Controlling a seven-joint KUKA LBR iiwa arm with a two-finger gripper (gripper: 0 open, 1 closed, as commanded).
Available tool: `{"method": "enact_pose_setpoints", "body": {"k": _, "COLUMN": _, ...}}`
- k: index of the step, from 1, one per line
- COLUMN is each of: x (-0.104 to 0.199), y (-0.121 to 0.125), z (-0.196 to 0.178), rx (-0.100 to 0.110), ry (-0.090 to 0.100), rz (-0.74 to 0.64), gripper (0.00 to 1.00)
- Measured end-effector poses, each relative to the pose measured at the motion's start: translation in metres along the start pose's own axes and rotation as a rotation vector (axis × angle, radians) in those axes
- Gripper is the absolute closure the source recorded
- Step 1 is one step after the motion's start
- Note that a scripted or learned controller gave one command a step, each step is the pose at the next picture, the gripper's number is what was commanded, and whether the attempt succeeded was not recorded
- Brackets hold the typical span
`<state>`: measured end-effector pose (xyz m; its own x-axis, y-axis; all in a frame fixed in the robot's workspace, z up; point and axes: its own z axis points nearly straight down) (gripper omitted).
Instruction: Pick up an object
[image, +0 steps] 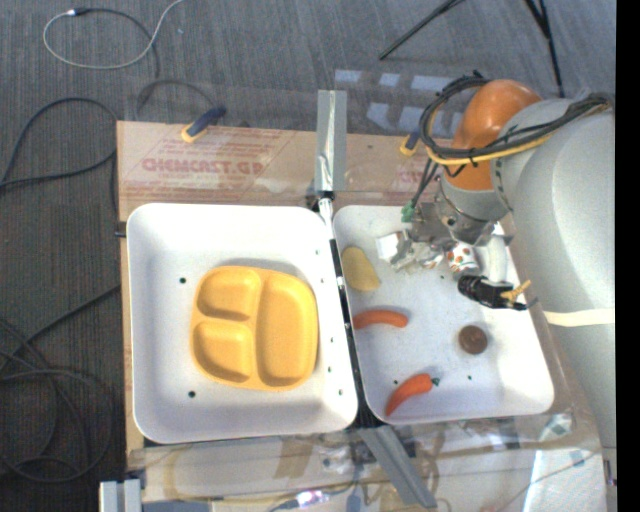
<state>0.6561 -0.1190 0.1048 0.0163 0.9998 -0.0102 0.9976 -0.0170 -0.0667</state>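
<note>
Where cables cross carpet (60, 280), cardboard-backed bins (150, 300).

Both white bins (150, 300) look like smooth, slightly glossy plastic. The yellow divided tray (257, 326) is matt plastic. The orange wrist band (497, 112) is glossy (highlight visible). Cardboard sheet (215, 165) at the bins' far edge: matt, printed.

Two shallow white bins side by side on the tabletop.
Left bin (150, 300): yellow three-compartment plastic tray (257, 326) at centre. Right bin (520, 385): pale yellow oval piece (360, 269) by the left wall; orange sausage (381, 319) just below it; small brown disc (473, 340) to the right; orange chilli pepper (408, 391) nearest the front; claw (418, 250) at the back.
</note>
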Motion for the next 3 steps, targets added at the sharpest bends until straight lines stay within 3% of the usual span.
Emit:
{"method": "enact_pose_setpoints", "body": {"k": 1, "x": 0.0, "y": 0.0, "z": 0.0, "rx": 0.0, "ry": -0.001, "rz": 0.0, "gripper": 0.0}}
{"method": "enact_pose_setpoints", "body": {"k": 2, "x": -0.009, "y": 0.005, "z": 0.012, "rx": -0.011, "ry": 0.023, "rz": 0.062, "gripper": 0.0}}
{"method": "enact_pose_setpoints", "body": {"k": 3, "x": -0.013, "y": 0.003, "z": 0.006, "rx": -0.005, "ry": 0.017, "rz": 0.063, "gripper": 1.0}}
